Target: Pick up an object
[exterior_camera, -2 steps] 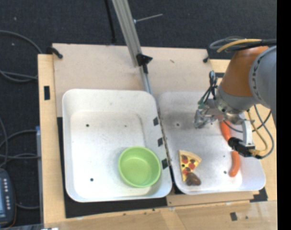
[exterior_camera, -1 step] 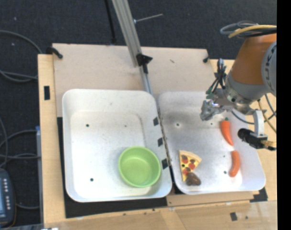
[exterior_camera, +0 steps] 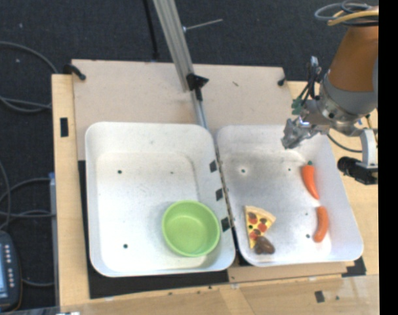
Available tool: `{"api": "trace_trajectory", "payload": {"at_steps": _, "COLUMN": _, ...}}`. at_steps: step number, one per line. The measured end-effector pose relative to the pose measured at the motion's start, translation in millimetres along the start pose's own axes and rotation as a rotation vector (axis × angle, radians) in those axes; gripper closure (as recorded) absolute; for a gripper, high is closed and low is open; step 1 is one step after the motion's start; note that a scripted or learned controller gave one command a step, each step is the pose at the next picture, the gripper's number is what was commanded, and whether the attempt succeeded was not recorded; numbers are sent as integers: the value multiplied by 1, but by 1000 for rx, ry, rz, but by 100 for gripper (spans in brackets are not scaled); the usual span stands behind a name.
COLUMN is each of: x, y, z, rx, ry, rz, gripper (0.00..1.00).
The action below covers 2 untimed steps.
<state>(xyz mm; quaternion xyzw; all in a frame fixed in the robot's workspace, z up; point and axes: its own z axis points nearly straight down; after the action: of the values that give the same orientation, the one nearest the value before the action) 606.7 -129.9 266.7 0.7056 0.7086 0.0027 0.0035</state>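
Note:
In the right bin lie an orange carrot near the right wall, a red-orange sausage below it, and a pizza slice with a dark brown lump at its lower end. A green bowl sits in the left bin at its lower right. My gripper hangs over the upper right part of the right bin, above and left of the carrot, with nothing visible between its fingers.
A slanted aluminium post rises behind the bins, its foot near the gap between them. Cables trail on the dark floor at left. The bench edge runs close below both bins.

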Motion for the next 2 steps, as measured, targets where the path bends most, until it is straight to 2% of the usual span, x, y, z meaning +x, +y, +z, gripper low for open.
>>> {"api": "trace_trajectory", "payload": {"at_steps": 1, "x": 0, "y": 1, "z": -14, "rx": 5, "ry": 1, "rz": 0, "gripper": 100}}
{"api": "trace_trajectory", "payload": {"at_steps": 2, "x": 58, "y": -2, "z": -8, "rx": 8, "ry": 2, "rz": -3, "gripper": 100}}
